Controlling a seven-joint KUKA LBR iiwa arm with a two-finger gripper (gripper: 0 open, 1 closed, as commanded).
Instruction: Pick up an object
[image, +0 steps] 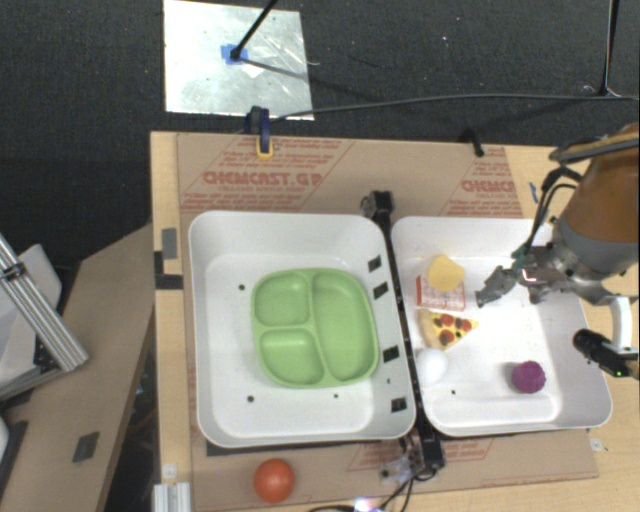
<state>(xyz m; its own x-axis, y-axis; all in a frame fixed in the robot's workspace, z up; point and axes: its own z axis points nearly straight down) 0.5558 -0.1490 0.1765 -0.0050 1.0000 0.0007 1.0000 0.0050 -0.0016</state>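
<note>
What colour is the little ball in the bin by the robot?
Purple. The ball lies in the right bin, seen in the camera view.

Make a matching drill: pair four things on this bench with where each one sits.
Things:
1. green divided tray
2. purple ball
3. orange ball
4. pizza slice toy

Places:
A. on the cardboard in front of the bins
B. in the left bin
C. right bin, near its front right corner
D. right bin, close to the divider between bins

Pairs: 1-B, 2-C, 3-A, 4-D

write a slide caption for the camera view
Gripper hovers over the right bin near a yellow block, pizza slice toy and purple ball; green tray fills the left bin.
</note>
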